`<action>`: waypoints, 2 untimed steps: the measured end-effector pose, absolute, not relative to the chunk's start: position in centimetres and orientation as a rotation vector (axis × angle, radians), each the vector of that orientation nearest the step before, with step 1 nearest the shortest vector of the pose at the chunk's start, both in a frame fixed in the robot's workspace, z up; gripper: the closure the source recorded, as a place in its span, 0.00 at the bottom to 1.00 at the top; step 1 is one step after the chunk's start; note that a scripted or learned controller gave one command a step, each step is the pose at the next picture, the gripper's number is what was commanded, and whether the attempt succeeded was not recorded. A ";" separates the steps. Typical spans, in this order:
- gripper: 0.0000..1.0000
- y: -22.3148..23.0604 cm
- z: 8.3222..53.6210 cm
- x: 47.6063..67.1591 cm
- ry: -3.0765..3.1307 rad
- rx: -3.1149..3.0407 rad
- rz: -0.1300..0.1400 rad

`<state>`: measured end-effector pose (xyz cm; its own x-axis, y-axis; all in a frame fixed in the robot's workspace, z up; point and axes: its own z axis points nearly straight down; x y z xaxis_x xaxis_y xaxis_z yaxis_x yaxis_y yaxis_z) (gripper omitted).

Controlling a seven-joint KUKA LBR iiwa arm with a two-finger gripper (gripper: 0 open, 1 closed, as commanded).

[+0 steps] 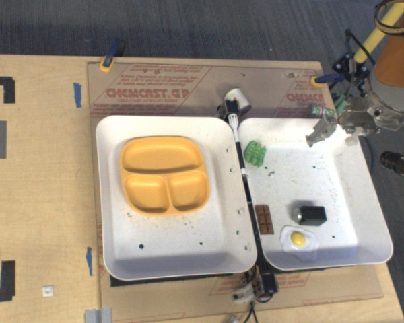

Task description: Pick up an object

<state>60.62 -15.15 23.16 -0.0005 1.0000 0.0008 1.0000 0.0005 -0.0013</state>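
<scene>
Left bin (114, 180): held one yellow divided plate (165, 173) with three compartments, lying flat near the middle.
Divider: one brown chocolate bar (264, 219) lay against the inner edge of the right bin (363, 200), its long axis running up and down the view.
Right bin contents: four things in all, counting the bar: one green toy (255, 153) near the upper left corner, one black block (312, 214) low in the middle, one fried egg toy (298, 238) just below the block.
Gripper (321, 130): hung over the upper right part of the right bin, holding nothing; whether it stood wide or narrow could not be told.
Key relation: every candidate lay to the view's left of the gripper; the green toy sat nearest, roughly level with it, while the block and egg lay well below.
</scene>
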 end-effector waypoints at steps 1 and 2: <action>0.00 -9.2 11.1 52.3 -2.055 -2.374 0.001; 0.00 -13.8 8.6 58.8 -2.097 -2.341 -0.001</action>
